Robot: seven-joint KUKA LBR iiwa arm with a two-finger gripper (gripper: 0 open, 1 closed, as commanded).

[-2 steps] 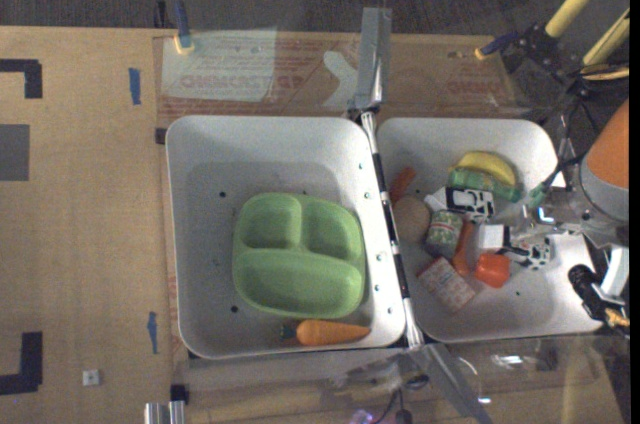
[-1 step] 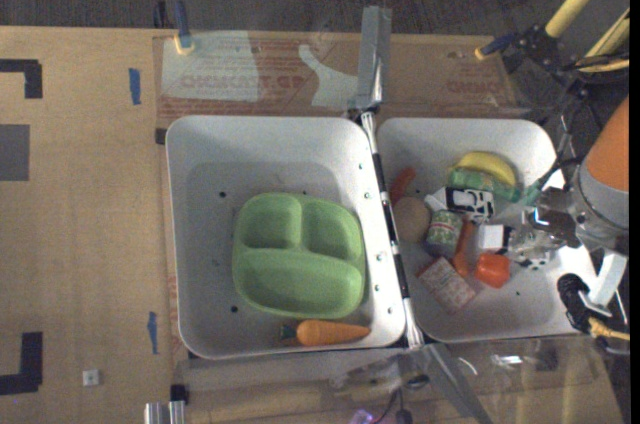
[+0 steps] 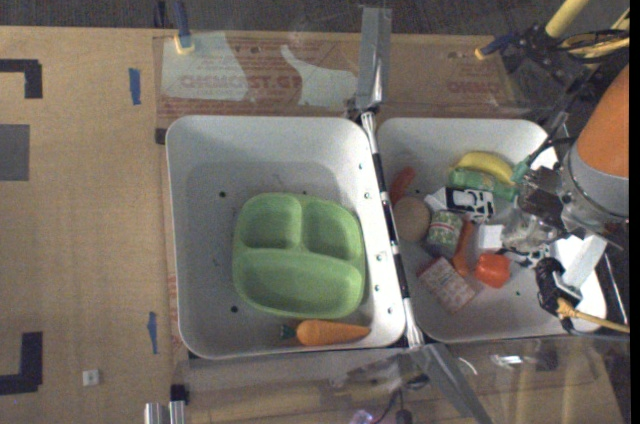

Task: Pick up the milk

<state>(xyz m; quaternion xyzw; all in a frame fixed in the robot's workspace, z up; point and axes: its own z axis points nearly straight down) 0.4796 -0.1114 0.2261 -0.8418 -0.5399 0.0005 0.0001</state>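
Note:
The milk [image 3: 469,201], a small white carton with black patches, lies in the right bin [image 3: 520,312] near its middle, just below a green pack [image 3: 480,180] and a banana [image 3: 487,162]. My gripper [image 3: 526,230] hangs low over the right side of that bin, right of the milk and a little nearer the front. A small white block [image 3: 490,237] lies just left of the gripper. Nothing shows as held.
Also in the right bin are a red sausage-like piece [image 3: 401,184], a brown potato [image 3: 410,219], a green-labelled can [image 3: 443,234], an orange-red pepper [image 3: 491,269] and a pinkish packet [image 3: 448,283]. The left bin [image 3: 200,162] holds a green divided plate [image 3: 298,255] and a carrot [image 3: 330,333].

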